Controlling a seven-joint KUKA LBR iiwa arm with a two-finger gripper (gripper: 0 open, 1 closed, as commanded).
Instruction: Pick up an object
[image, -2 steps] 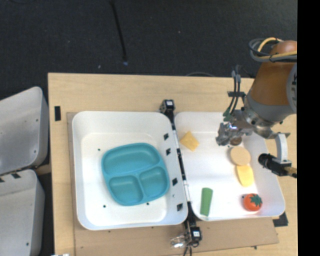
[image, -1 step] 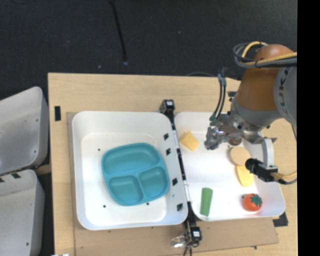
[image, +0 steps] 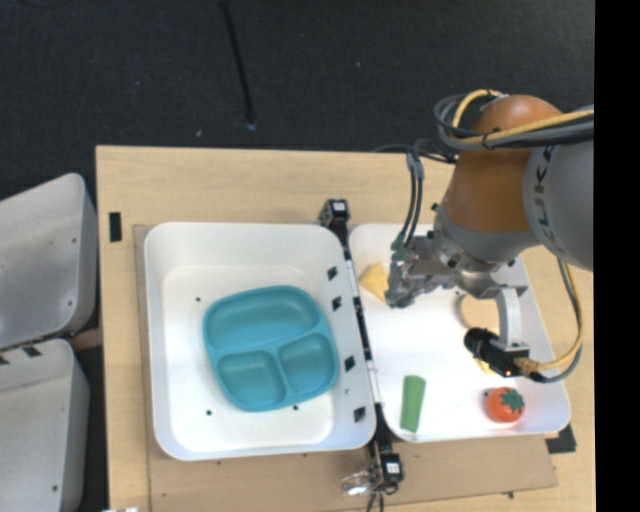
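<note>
- The arm (image: 495, 170), grey with an orange band, comes in from the 3 o'clock side and bends down over the right bin (image: 445, 335).
- Its gripper (image: 402, 288) sits low over the 10 o'clock part of that bin, close to the wall shared with the left bin (image: 185, 420).
- Whether the gripper is open or closed, I cannot tell; the wrist body hides most of it from above.
- A pale yellow object (image: 373, 281) lies just at 9 o'clock of the gripper tip, touching or nearly touching it; nothing shows it being held.
- A green block (image: 412, 403) lies at about 6 o'clock in the right bin, near the front wall, well apart from the gripper.
- A red-orange, tomato-like toy with a green top (image: 504, 404) rests toward 4 o'clock in the same bin, near the corner.
- A small black part on cables (image: 492, 352) hangs below the wrist, at 12 o'clock of the tomato-like toy.
- In the left bin, a teal divided plate (image: 270, 346) with three compartments lies flat near the middle, slightly rotated.
- Both bins stand on a light wooden bench (image: 120, 190).
</note>
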